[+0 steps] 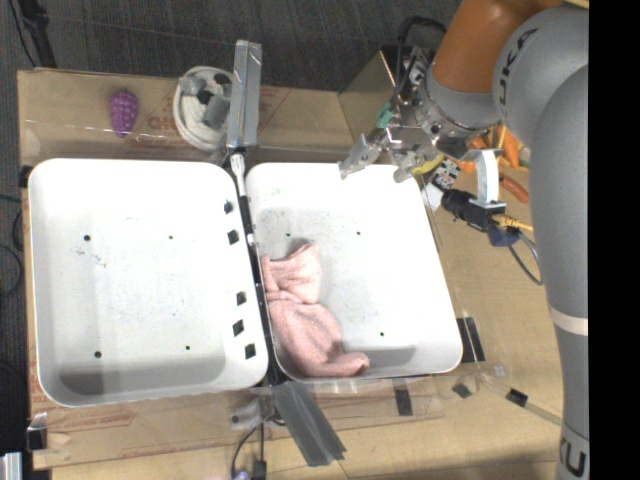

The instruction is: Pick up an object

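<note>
Your gripper (378,164) hangs over the right bin's (420,258) far rim, fingers spread and holding nothing, your pink cloth (300,313) lies crumpled against that bin's left wall, well apart from the gripper

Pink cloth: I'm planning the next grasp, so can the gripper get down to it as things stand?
Probably yes. The pink cloth lies uncovered in the right bin, against its left wall, and the gripper hangs over that bin's far rim.
</note>
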